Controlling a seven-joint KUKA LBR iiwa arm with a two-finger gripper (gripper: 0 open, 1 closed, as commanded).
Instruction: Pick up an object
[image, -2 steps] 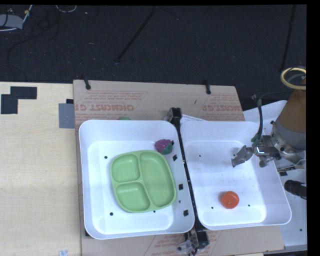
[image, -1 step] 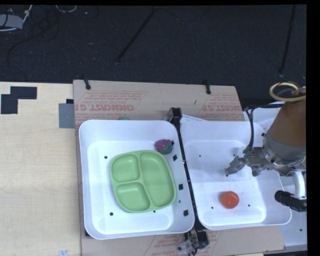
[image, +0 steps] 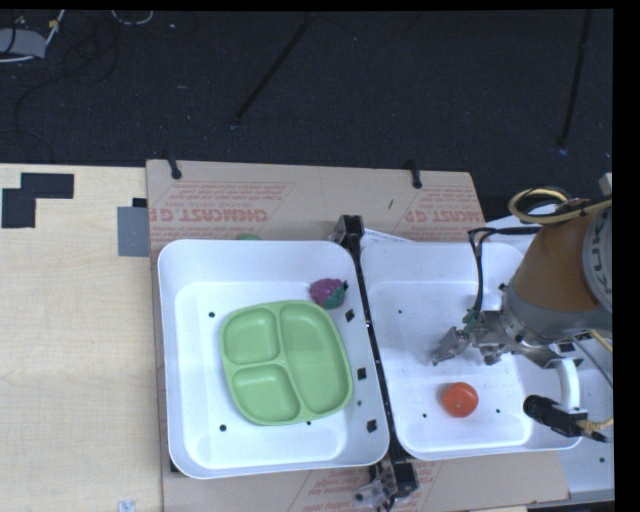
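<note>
An orange-red ball (image: 460, 399) lies on the floor of the right bin (image: 420, 270), near its front wall. My gripper (image: 453, 337) hangs just above and behind the ball, a little to its left, and points toward the bin's middle. It stands open with nothing between its fingers. In the left bin (image: 190, 300) a small purple and green toy (image: 327, 291) rests at the back right corner, beside a green divided plate (image: 286, 361).
A black divider (image: 366, 340) runs between the two bins. The arm's orange band and grey wrist (image: 560, 275) hang over the right bin's right side. Cardboard (image: 300, 205) lies under both bins.
</note>
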